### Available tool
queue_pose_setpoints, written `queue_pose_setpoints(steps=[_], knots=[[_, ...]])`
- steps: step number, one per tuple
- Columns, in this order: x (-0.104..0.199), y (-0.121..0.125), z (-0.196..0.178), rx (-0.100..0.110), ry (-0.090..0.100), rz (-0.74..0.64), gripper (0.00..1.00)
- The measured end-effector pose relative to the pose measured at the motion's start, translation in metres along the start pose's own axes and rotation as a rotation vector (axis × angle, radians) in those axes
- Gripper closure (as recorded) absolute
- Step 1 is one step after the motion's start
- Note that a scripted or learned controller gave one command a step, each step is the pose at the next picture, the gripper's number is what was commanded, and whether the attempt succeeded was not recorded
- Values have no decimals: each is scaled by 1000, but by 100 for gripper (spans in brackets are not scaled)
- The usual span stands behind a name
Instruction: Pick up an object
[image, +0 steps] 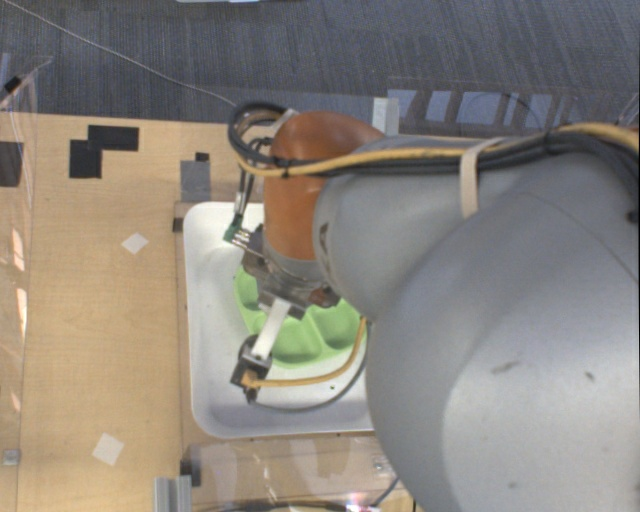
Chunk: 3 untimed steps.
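Note:
A lime-green, lobed plastic thing (318, 335) lies in the middle of the white bin (205, 340). My gripper (292, 296) hangs straight over it, under the orange band, and my own wrist hides where it meets the green thing. The grey arm covers the green thing's right side and the right part of the bin.
The bin's left wall and near-left floor (215, 400) are bare white. To the left is the wooden bench top (100, 330), with black marks (100, 150) at the back. A grey bracket (195, 180) stands at the bin's far-left corner.

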<state>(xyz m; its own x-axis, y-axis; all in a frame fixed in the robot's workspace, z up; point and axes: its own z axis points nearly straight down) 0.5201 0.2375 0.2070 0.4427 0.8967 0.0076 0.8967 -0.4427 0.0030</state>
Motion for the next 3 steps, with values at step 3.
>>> queue_pose_setpoints(steps=[3], knots=[[-49, -3, 61, 1, -19, 897, 100]])
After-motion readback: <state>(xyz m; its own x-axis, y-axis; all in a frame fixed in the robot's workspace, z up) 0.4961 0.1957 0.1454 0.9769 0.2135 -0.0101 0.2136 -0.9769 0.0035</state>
